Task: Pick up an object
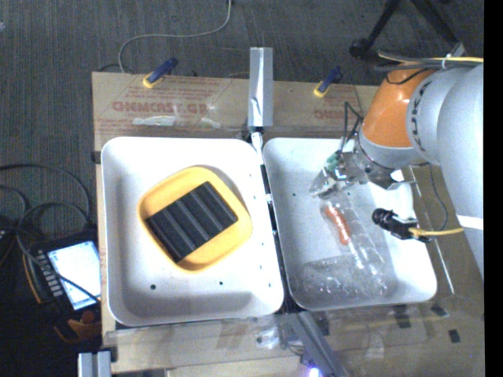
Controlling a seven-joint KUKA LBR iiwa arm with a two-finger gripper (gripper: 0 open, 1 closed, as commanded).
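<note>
Gripper (334,173) low at top of right bin (409,289), fingers impossible to read. Clear bottle (354,238) mid-bin, just below. Slippery plastic, could easily squirt out. Yellow tray (196,218) sitting in left bin (126,289).

Yellow tray (196,217) crowds left bin (118,289); corners free.
</note>
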